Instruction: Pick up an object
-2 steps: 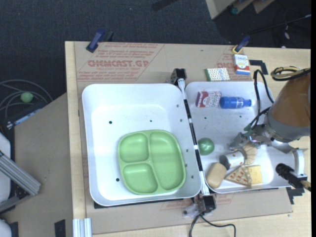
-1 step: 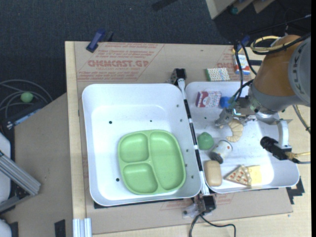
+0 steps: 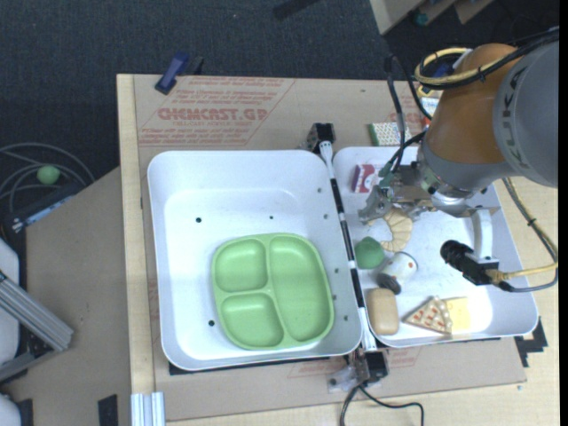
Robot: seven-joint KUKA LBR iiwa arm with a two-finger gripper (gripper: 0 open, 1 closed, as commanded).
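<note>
My gripper (image 3: 383, 204) hangs low over the upper left part of the right bin (image 3: 510, 238), reaching in from the right. Just below it lies a tan ridged pastry-like piece (image 3: 401, 229). A small red and white item (image 3: 362, 177) lies just up and left of the gripper. Lower along the bin's left wall are a green ball (image 3: 368, 253), a white and grey piece (image 3: 396, 270) and a tan block (image 3: 382, 311). At the bin's front lie a pizza slice (image 3: 429, 316) and a yellow wedge (image 3: 463, 310).
The left bin (image 3: 177, 193) holds a green divided plate (image 3: 271, 289). A black divider rail (image 3: 337, 207) runs between the bins. The arm's grey and orange body (image 3: 484, 105) covers the right bin's upper right.
</note>
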